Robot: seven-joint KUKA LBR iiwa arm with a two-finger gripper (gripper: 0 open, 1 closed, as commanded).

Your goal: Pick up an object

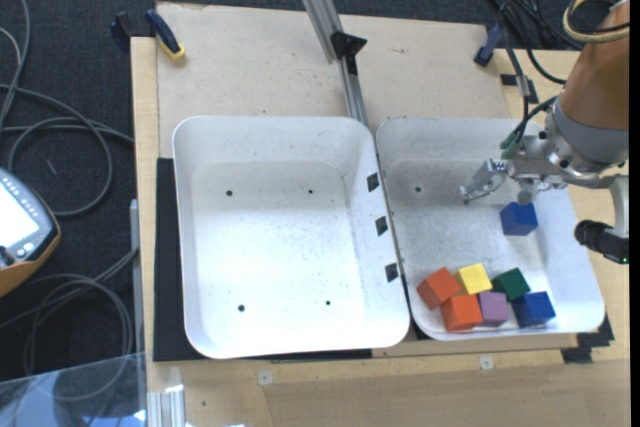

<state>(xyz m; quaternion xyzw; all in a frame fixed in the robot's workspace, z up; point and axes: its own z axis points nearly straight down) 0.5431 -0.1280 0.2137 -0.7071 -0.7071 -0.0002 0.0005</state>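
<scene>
— camera view: where's the pincer [487, 181]?
— over the right bin [430, 150], grip unreadable, holding nothing visibly; lone blue cube [519, 218] just beside it.
— step?
— approach, likely. next: centre over the cube, descend. a cube cluster [487, 296] crowds the near wall.

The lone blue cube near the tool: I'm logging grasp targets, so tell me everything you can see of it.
The lone blue cube is a small solid-coloured block, matte, like painted wood or plastic, with no markings visible. It sits in the right bin, toward that bin's right side, slightly turned rather than square to the walls. It stands apart from the cluster of coloured blocks at the bin's front. The tool is just up and left of it in the view; whether the cube rests on the floor or is lifted cannot be told.
</scene>
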